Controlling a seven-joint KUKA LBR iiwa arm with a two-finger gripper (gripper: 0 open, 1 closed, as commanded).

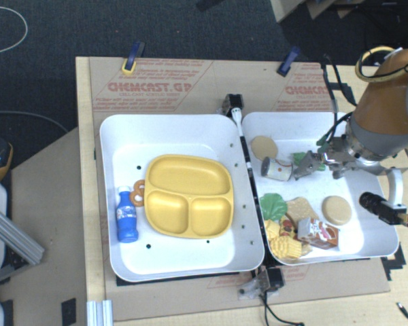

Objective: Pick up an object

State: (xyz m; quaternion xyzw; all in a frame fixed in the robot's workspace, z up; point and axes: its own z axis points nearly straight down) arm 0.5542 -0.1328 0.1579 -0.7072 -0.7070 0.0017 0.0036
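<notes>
Nothing looks lifted yet. Nearest, the right bin (384, 240) holds a heap: waffle (285, 244), red packet (319, 233), green leaf (273, 206) and a round cookie (337, 210), all resting on the floor. The left bin (115, 182) bears a yellow tray (188, 195) and blue bottle (126, 215). Farther back, the gripper (311, 165) sits low beside a white-and-green piece (280, 170); I cannot tell whether it is spread or pinched, or grips anything. The lift remains.
</notes>
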